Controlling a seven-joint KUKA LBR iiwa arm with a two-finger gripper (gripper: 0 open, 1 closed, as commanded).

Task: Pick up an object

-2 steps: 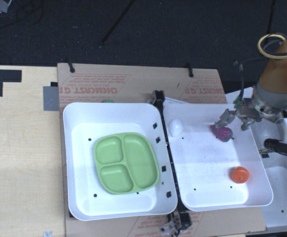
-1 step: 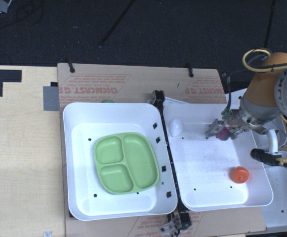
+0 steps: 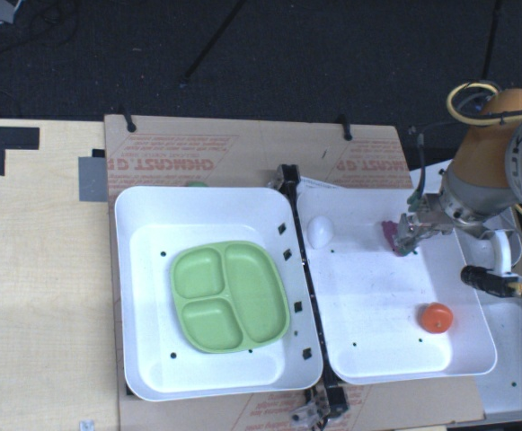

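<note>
Dark carpet w/ cables filled the top of the view; below it a pale wood bench (image 3: 36, 285) carried a cardboard sheet (image 3: 243, 151) printed w/ mirrored red lettering, too reversed & faint to read fully. On the cardboard sat two white bins touching along a black clip strip. Left bin (image 3: 144, 223) held a green three-compartment plate (image 3: 230, 295), lying flat, roughly at the bin's middle. Right bin (image 3: 368, 348), just beside the left bin on its far side from the bench's bare wood, had the arm (image 3: 485, 164) coming over its outer rim; arm was cut off by the frame edge, orange band & a yellow cable loop visible on top. Gripper (image 3: 408, 237) hung low over the right bin's upper area, near its back wall. Something small & purplish (image 3: 391, 233) sat right at the fingertips, but blur & dark metal parts made it impossible to tell whether the fingers were spread or pinching it, or even what it was. An orange ball-like object (image 3: 437, 318) lay in the right bin's lower outer corner, well apart from the gripper. A small white roundish object (image 3: 320, 233) rested by the right bin's wall nearest the left bin, hard to separate from the white plastic.
</note>
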